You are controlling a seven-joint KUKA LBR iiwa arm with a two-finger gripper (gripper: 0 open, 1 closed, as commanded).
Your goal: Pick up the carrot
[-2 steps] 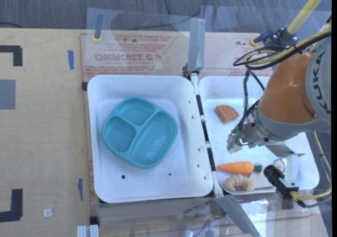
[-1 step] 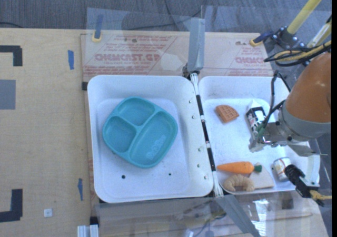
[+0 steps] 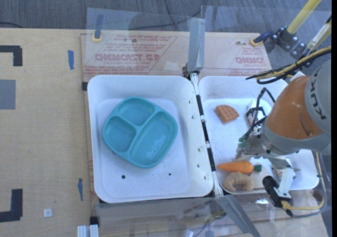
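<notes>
The carrot, orange with a small green stem end, lies flat near the front of the right bin. The gripper hangs just above and behind the carrot's right end, under the arm's orange band. The arm's bulk hides the space around the gripper's tip. Nothing shows as lifted off the bin floor.
A tan croissant lies right in front of the carrot, against the bin's front wall. A waffle-like orange piece sits further back in the same bin. The left bin holds a teal divided plate. Cables trail at the right.
</notes>
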